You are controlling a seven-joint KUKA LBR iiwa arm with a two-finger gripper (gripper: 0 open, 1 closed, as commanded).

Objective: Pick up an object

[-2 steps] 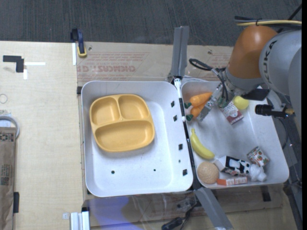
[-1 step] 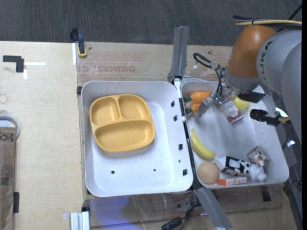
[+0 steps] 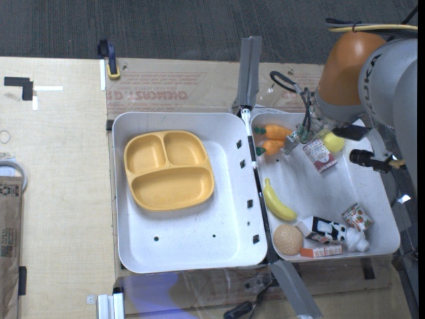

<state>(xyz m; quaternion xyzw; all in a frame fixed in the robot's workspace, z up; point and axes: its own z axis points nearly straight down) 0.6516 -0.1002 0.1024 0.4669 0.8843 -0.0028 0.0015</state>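
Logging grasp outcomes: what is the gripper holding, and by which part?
Cannot be told: the gripper sits low by the carrots, its tips hidden.

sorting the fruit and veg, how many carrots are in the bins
2, both at the right bin's upper left corner: one carrot above the other. The arm may hide more.

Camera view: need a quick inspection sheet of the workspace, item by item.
Surface: bench with two white bins side by side, left bin and right bin.
Job's things: in the right bin, banana, two carrots, round bread roll, yellow lemon-like piece, small red-and-white packet, black-and-white carton, more small packets at the near right corner.
Clutter: yellow divided plate in the left bin.
Grippers: tool low over the right bin's far end, by the carrots; its state cannot be told.
Cables: yellow and black cables over the arm.
Surroundings: dark floor; brown paper bag at left.
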